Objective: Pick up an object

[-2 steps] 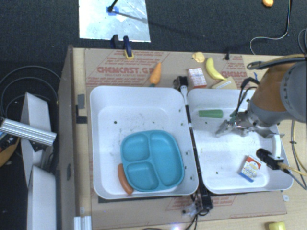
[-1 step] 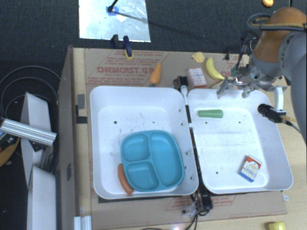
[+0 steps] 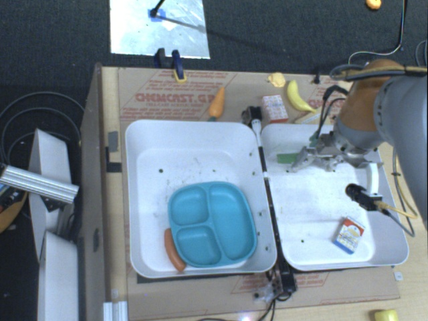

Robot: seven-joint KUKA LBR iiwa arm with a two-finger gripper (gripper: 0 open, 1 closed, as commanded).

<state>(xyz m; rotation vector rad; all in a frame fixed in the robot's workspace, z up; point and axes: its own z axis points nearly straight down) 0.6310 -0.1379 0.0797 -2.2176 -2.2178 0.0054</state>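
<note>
The robot's metal two-finger gripper (image 3: 299, 162) hangs low over the far left part of the right-hand shallow white bin (image 3: 394, 249). How wide it is set, and whether it has hold of anything, cannot be told from this slant. Just beside its tip, toward the divider, lies a small flat green piece (image 3: 286, 157) on the bin floor, the nearest candidate for a pick. A small white, orange and blue carton (image 3: 348, 235) sits well apart near the bin's front corner. In the left-hand white bin (image 3: 144, 179), a blue three-compartment plastic plate (image 3: 212, 223) lies with an orange sausage-shaped toy (image 3: 174, 249) against its front left edge. Judged from this, the pick is not yet done: nothing appears lifted, and the grasp and raise remain.
</note>
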